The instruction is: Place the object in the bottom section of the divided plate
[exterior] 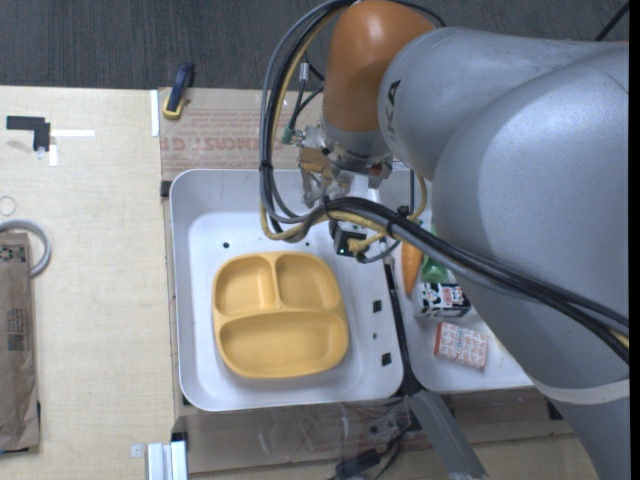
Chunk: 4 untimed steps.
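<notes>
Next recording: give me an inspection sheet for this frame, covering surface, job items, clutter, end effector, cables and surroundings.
Surface: two white bins, left bin, right bin, on a tan bench.
Job's things: yellow divided plate in the left bin, nothing in its bottom section; carrot, milk carton and small printed packet in the right bin.
Clutter: brown paper bag at the left edge.
End effector: hidden under the arm; state unreadable.
Cables: black bundle looping off the wrist.
Surroundings: dark floor beyond the bench.

A yellow divided plate lies in the left white bin, its sections bare. The grey arm reaches over the bins' divide, cables looping below its orange band. An orange carrot-like piece, a small carton and a red-patterned packet lie in the right bin.
</notes>
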Motion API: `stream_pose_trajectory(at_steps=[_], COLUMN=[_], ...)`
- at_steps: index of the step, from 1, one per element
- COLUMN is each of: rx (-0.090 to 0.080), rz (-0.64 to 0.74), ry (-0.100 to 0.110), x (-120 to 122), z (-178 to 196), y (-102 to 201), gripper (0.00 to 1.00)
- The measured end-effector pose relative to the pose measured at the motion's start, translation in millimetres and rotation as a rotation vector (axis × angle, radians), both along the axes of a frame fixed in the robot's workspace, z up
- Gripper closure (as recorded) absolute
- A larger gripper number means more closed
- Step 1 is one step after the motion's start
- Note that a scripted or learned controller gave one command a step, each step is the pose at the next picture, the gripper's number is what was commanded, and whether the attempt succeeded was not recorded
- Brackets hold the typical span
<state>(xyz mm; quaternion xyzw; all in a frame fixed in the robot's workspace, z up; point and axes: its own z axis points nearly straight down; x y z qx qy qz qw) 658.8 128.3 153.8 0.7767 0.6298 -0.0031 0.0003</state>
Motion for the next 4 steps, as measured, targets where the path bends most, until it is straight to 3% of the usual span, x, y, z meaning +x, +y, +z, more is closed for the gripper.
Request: stream_pose_trajectory(at_steps=[1, 2, 3, 4], rx=[0.001, 0.002, 0.002, 0.003], rz=[-0.074, 0.08, 0.077, 0.142], ry=[-0.002, -0.012, -0.004, -0.006], x=[-21, -53, -2, -55], z=[37, -41, -26, -55], y=[-54, 13, 93, 99], gripper=[1.0, 1.0, 1.0, 1.0])
